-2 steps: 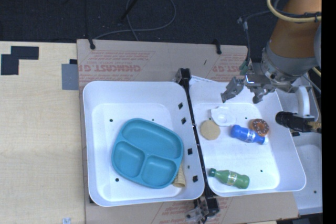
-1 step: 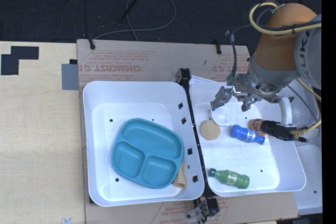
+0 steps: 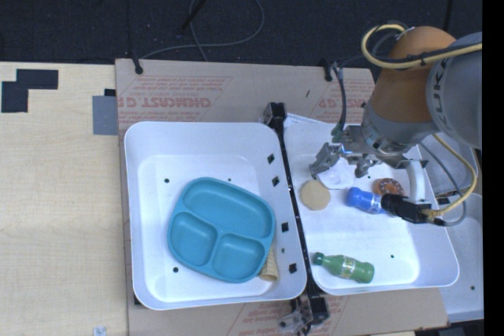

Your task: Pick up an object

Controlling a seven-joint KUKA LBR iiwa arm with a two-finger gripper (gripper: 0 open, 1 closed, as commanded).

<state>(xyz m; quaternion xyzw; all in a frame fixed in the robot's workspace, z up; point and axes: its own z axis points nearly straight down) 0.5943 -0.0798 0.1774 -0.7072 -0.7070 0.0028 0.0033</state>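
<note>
- Gripper [image 3: 343,162] hangs over the right bin [image 3: 438,262], fingers spread, nothing between them.
- We judge the nearest target to be the tan round disc [image 3: 315,195], just below the fingertips.
- We would centre over it, descend squarely, then close.
- Blue bottle [image 3: 365,200] and green bottle [image 3: 344,267] are smooth and cylindrical, so may roll.

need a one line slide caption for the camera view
KUKA arm's gripper hovers over the right bin holding a green bottle, blue bottle and tan disc; blue tray fills left.
</note>
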